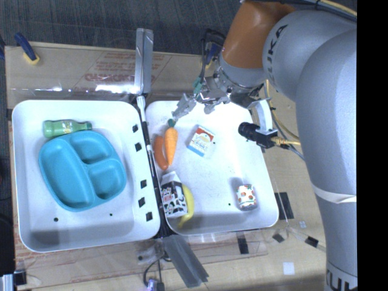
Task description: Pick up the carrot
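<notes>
Carrot [171, 145] lies in the right bin [267, 214], near its left wall, green tip toward the far end, an orange sausage-shaped thing [160, 153] pressed along its left side. End effector [182, 109] hangs just beyond the carrot's tip, nothing between its fingers; how wide they stand I cannot tell. Same bin: small carton [202, 141] to the right, banana [187, 205] and cow-print pack [172, 199] nearer, spotted cup [245, 196]. Left bin [24, 223]: blue tray [82, 168], green bottle [65, 127].

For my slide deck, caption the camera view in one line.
Arm's pincer poised just above the carrot in the right bin.
</notes>
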`<state>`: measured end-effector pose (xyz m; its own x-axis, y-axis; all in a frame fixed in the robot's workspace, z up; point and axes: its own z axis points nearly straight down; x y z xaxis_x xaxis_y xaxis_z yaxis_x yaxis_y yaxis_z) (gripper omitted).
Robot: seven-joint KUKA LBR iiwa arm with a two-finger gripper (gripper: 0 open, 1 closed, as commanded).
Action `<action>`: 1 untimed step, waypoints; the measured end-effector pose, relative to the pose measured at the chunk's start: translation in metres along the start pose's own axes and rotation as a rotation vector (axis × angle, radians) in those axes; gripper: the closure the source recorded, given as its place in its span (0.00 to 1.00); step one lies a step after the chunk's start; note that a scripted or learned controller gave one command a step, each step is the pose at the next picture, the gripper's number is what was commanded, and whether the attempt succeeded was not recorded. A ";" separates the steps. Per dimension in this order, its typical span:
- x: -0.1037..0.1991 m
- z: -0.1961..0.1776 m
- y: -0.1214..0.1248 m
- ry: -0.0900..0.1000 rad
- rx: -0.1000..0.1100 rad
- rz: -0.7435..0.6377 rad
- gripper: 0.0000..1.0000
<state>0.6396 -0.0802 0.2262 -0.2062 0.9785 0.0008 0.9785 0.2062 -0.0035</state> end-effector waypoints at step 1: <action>-0.023 0.135 0.008 -0.002 -0.004 -0.081 0.00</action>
<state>0.6517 -0.1012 0.0916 -0.2845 0.9587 -0.0013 0.9587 0.2845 0.0004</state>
